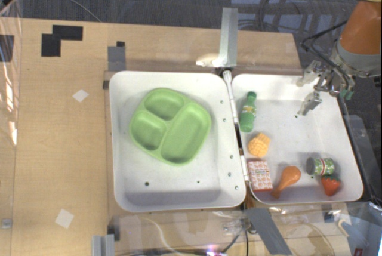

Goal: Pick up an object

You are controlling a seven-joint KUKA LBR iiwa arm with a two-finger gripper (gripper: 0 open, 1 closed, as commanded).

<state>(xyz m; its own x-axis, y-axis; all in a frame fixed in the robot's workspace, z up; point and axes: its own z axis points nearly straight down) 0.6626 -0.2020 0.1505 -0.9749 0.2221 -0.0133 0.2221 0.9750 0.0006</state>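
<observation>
Tabletop (59,147) carries left bin (128,189) with green divided plate (170,125); right bin (349,156) holds the small items. Arm (363,31) at right bin's far right corner, claw (313,96) above bare floor, grasping nothing we see; released or clenched, we cannot tell. Candidates: green bottle (247,111), drumstick (287,179), snack box (259,174), corn piece (259,144), can (321,165), strawberry (331,185). We judge approach step; next move: line up over one item, descend.
</observation>
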